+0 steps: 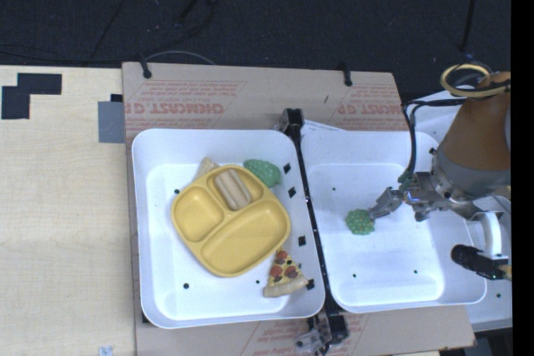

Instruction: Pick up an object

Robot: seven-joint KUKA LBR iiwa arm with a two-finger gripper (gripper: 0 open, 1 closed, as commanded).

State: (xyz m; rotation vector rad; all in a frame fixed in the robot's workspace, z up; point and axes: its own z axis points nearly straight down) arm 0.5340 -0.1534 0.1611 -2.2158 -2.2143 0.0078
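Hand (pixel 377 211) low in the right bin (pixel 417 283), right up against a small green broccoli piece (pixel 360 222) at its 8 o'clock; can't tell if it's actually gripped. Over in the left bin (pixel 158 263): yellow divided plate (pixel 238 246), pizza slice (pixel 284 275) at its 5 o'clock.

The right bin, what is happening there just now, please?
The grey arm reaches into the right bin from the right, and its gripper is low beside a small green object. Its fingers point at the object, but whether they grip it cannot be told. In the left bin lie a yellow divided plate with a hot dog, a green item and a pizza slice.
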